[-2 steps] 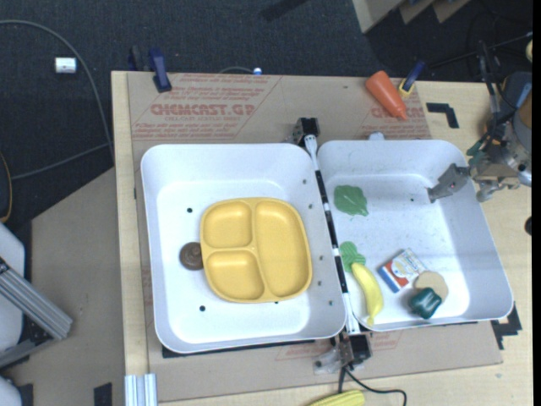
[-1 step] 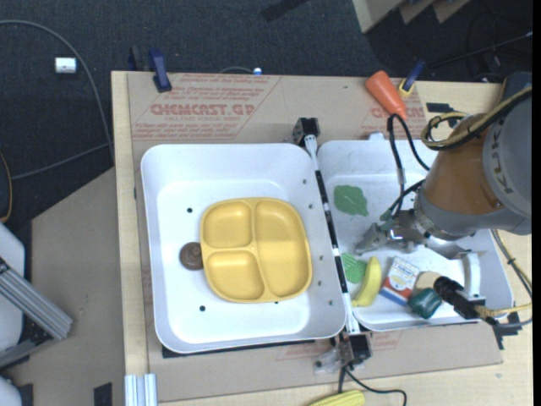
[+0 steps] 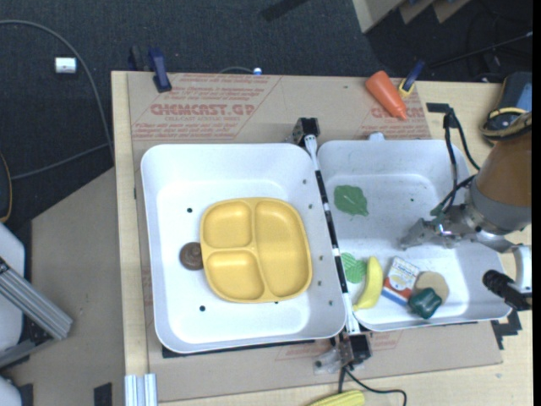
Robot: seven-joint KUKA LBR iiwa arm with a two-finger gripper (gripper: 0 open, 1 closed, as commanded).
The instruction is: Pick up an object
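The gripper (image 3: 420, 233) hangs over the right bin (image 3: 385, 155), above the banana (image 3: 370, 282), fingers spread apart, holding nothing.

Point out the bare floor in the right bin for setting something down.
Bare floor lies in the right white bin, between the green leaf-shaped piece and the gripper. The front edge is crowded: yellow banana, small printed box, dark green block.

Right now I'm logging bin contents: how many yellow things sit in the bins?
2: the yellow divided tray in the left bin, and a banana at the right bin's near-left corner.
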